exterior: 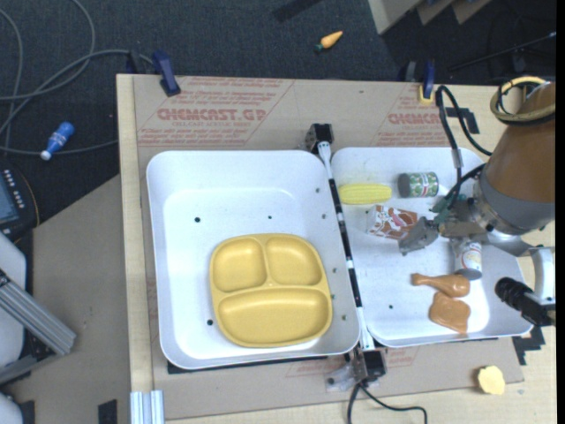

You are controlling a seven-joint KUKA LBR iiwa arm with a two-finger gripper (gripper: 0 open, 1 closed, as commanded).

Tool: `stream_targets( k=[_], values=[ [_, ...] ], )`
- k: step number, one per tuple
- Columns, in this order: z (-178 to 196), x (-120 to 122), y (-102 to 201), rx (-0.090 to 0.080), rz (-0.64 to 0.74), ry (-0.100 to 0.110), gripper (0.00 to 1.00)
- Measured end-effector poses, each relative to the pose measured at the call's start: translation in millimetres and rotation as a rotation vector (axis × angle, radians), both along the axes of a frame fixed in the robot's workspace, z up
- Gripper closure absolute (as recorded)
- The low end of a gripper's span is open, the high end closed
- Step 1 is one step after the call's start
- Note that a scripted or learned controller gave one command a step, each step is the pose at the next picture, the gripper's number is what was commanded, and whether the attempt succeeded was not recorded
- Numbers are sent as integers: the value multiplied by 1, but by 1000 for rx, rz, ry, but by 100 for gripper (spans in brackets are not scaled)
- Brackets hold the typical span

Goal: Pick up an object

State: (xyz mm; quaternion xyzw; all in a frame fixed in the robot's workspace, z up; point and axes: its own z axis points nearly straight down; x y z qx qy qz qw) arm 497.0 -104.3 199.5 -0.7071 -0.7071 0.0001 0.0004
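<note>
The pincer [417,237] hovers low in the right bin [388,316], its state impossible to tell; the snack packet [390,222] lies just to its left, long axis running toward the corn [364,193].

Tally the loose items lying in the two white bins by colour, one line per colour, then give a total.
Yellow: 2, the divided plate and the corn cob
Green: 1, the can
Orange-brown: 2, the drumstick and the bread-like piece
Red and white: 2, the packet and the small bottle
Total: 7
</note>
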Motion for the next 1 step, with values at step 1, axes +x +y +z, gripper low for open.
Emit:
stream_targets(
  k=[1],
  values=[
    [-121, 53, -7, 0, 1, 2, 0]
  ],
)
